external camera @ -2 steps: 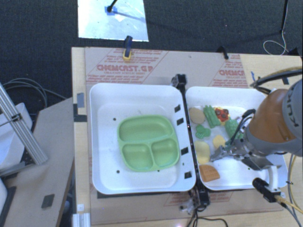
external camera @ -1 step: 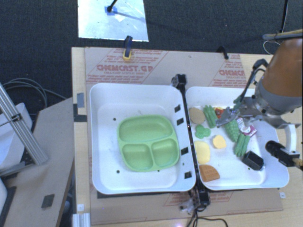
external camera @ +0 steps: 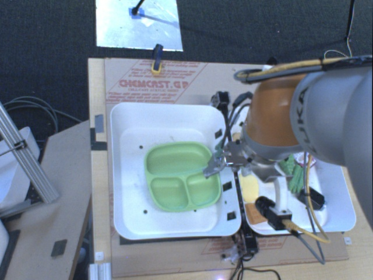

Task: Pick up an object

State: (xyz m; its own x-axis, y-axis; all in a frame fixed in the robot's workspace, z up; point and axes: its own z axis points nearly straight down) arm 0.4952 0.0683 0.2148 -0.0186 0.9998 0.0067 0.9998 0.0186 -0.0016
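A: What does the bench look like?

B: A pale board printed with red lettering [external camera: 154,80] lies under two shallow white bins, with dark carpet [external camera: 46,34] around it and a shiny metal sheet [external camera: 139,16] on the floor beyond.

A: Where is the gripper?

B: The gripper [external camera: 213,167] hangs at the right edge of the left bin [external camera: 131,127], over the rim of one green divided plate [external camera: 180,177]. I cannot tell how its fingers are set; they blur together.

A: What is beside it?

B: The plate, with three compartments, spreads to the gripper's left, touching or just under it. To its right sits the right bin [external camera: 344,209], holding one yellow piece [external camera: 249,188], a green bundle [external camera: 294,174] and a black object [external camera: 313,198].
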